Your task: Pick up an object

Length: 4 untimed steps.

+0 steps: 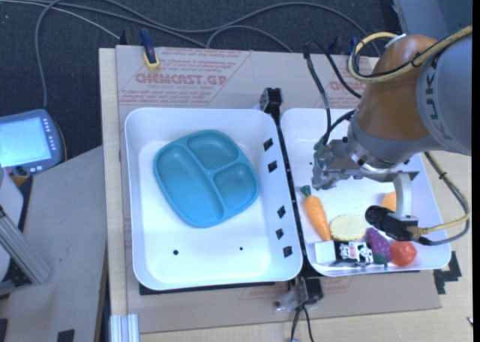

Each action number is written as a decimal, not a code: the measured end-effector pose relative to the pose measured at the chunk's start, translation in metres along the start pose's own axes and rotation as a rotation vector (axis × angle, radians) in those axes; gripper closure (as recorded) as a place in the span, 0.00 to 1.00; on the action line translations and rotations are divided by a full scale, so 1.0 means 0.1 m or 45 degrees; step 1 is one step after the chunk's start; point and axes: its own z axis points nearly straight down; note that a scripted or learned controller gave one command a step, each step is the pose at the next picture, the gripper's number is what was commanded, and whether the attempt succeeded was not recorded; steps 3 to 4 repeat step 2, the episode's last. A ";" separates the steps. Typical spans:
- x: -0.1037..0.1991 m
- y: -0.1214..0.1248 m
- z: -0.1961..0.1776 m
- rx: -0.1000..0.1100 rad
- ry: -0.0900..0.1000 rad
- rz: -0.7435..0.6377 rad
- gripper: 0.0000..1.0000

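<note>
While hovering in right bin (439,205), gripper (330,172) at 11 o'clock of carrot (318,217), poised for descent; open or closed: cannot tell. Blue plate (205,177) alone in left bin (142,205).

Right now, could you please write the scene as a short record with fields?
left bin: holds blue divided plate
right bin: carrot, yellow slice, purple grapes, red tomato
gripper: over the right bin, above the carrot
held object: none seen
</note>
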 end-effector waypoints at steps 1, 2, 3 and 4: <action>0.48 -0.07 -0.16 -0.005 -0.002 0.000 1.00; 0.94 -0.06 -0.17 -0.004 -0.002 0.000 1.00; 0.94 -0.06 -0.17 -0.004 -0.002 0.000 1.00; 0.94 -0.06 -0.17 -0.004 -0.002 0.000 1.00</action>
